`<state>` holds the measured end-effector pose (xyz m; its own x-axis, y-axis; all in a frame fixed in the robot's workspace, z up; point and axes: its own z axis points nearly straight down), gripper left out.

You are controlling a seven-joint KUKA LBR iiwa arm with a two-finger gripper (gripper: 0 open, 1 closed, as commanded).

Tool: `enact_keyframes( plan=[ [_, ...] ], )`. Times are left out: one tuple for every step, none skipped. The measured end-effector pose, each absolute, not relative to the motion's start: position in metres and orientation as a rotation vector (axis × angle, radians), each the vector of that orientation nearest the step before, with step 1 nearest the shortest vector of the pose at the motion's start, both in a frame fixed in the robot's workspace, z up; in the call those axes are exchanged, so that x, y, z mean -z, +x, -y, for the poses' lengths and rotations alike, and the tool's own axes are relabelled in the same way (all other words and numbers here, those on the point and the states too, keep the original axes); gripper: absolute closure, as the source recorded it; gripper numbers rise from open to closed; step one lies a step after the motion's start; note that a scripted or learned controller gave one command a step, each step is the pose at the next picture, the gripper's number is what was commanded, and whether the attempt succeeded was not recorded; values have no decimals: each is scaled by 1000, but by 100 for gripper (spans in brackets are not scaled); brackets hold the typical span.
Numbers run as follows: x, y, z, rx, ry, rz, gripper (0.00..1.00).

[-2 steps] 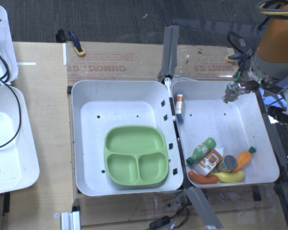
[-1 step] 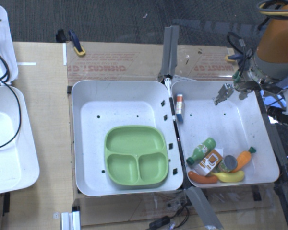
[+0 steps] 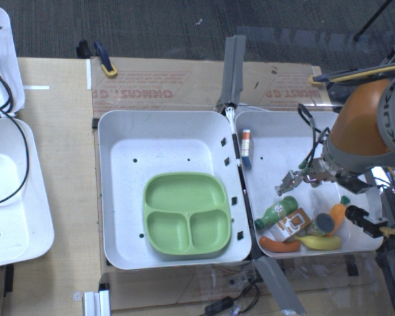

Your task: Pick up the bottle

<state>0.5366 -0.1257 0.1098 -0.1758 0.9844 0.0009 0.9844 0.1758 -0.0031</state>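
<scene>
Gripper [image 3: 291, 182] low inside the right bin [image 3: 276, 120], tilted, metal tip aimed toward the bin's near left corner. Width of its opening: cannot tell from this slanted angle. Behind it, grey arm [image 3: 355, 151] with orange band [image 3: 361, 117], reaching in from the right.

Green bottle [image 3: 278, 212] with white label just below the gripper tip, close but apart from it, lying on its side on the bin floor, cap end toward the left wall. Not between the gripper's parts.

Brown carton [image 3: 293, 225] touching the bottle on its far side from the gripper, slightly to the right. Beyond the carton, along the bin's near wall: red-orange pepper [image 3: 280, 245] directly below the gripper, yellow banana [image 3: 321, 243] to the pepper's right, ends nearly touching. Grey round object [image 3: 325, 223] and orange carrot [image 3: 338, 214] below and to the right of the gripper, beside the carton; kind of grey object unclear.

Small tube [image 3: 246, 147] in red, white and blue up and to the left of the gripper, well apart, lying along the wall shared by the two bins.

Left bin [image 3: 105, 176] well to the gripper's left, holding a green divided plate [image 3: 186, 212], flat, three compartments up.

Blue-and-yellow clamp [image 3: 105, 62] on the bench at far upper left.
</scene>
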Motion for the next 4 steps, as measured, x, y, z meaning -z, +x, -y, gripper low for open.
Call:
enact_keyframes(
  plan=[
    [-92, 480, 105, 3, -1811, 2570, 0],
    [-101, 481, 105, 5, -1818, 2567, 100],
    [-191, 478, 55, -2, -2134, 2305, 100],
    [-191, 478, 55, -2, -2134, 2305, 0]
  ],
)
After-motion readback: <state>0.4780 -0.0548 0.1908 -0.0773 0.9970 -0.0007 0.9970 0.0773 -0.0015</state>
